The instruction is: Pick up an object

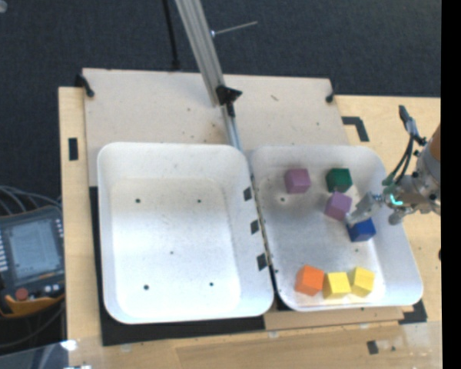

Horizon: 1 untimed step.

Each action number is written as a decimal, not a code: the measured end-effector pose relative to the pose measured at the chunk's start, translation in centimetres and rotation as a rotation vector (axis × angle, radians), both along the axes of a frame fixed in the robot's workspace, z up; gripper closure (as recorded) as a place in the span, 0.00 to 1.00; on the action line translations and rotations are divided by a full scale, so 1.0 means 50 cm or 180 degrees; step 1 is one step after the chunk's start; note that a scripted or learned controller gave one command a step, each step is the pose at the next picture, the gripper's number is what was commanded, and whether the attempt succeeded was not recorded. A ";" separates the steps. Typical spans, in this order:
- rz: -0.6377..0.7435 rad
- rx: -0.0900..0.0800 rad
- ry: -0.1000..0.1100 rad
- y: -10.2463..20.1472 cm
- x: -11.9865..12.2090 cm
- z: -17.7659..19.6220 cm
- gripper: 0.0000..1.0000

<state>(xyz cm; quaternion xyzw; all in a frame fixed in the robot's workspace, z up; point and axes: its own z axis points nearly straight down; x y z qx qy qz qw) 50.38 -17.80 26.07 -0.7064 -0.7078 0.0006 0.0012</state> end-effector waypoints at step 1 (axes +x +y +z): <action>-0.0004 -0.0004 -0.0015 0.000 0.002 0.004 0.00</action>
